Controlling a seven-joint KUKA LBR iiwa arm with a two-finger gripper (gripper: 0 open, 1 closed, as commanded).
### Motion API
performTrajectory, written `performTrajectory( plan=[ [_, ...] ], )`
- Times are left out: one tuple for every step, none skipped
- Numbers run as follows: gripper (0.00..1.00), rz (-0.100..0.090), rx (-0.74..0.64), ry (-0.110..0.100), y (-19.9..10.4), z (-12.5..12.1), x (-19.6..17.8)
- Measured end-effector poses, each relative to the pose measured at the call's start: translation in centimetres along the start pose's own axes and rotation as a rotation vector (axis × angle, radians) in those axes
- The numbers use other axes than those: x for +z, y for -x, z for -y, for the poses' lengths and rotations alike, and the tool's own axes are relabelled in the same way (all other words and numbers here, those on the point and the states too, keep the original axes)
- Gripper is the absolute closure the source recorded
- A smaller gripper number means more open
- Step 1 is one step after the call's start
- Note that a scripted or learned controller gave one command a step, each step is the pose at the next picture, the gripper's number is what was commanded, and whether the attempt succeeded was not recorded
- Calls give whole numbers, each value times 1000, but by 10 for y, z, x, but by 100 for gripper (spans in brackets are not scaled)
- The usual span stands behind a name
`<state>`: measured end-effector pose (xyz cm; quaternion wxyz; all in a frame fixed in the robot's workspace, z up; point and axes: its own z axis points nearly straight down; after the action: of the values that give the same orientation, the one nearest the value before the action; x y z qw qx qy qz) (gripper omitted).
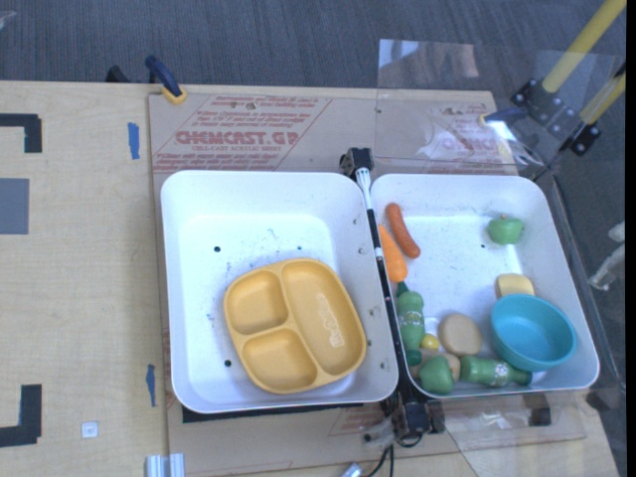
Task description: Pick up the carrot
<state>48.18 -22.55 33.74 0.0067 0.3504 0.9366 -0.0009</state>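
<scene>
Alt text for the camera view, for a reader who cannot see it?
A carrot lies against the left wall of the right bin, among toy foods and a blue bowl. The left bin holds a yellow divided plate.

Two white bins (189, 266) hold a mustard-yellow divided plate (293, 324), an orange carrot (393, 259), a red-orange sausage (402, 231), a sky-blue bowl (533, 331), a lime-green ball (506, 230) and a tan potato (460, 333), on a pale wood-grain tabletop (79, 266).
</scene>
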Motion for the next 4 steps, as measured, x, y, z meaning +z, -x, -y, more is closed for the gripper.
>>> performTrajectory(
  plan=[
    [100,4,-2,2,1,-2,-9],
    [100,-15,252,-6,0,-4,121],
    [100,-14,693,-9,-5,0,140],
    [100,-14,986,-12,-5,0,161]
  ],
)
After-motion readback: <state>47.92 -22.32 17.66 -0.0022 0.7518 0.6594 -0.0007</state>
